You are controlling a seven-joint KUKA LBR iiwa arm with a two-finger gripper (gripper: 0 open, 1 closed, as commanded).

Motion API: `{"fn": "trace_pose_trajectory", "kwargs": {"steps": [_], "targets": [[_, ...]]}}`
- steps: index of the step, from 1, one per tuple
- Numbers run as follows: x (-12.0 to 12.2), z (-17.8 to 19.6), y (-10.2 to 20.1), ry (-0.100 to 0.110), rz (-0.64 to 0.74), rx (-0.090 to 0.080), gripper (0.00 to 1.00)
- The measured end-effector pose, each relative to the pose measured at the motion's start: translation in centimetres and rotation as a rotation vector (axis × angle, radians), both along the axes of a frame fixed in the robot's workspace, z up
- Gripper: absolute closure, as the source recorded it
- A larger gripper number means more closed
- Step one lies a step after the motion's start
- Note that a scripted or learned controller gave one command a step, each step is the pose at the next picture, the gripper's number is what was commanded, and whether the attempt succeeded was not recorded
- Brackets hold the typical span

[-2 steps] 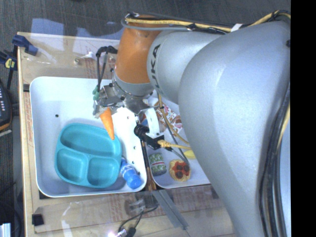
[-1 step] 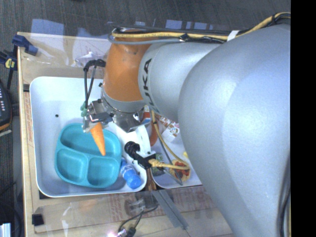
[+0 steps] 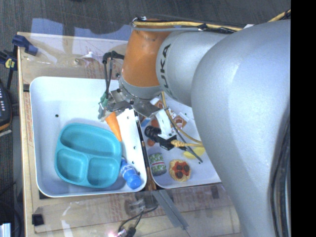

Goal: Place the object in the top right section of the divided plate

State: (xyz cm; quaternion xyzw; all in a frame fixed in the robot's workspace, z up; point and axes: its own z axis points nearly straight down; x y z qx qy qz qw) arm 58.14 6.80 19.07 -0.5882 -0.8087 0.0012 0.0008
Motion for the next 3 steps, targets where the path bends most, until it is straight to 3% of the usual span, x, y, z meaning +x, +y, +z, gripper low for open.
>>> {"fn": "trace_pose_trajectory", "kwargs": {"steps": [1,2,3], "targets": [[-4.2,0.8,5.7,0.002,0.13,0.001,1.0],[-6.2,0.0,-1.0,0.003,0.176,0.001,1.0],[-9.2,0.9,3.5,0.003,0.528,0.002,1.0]]}}
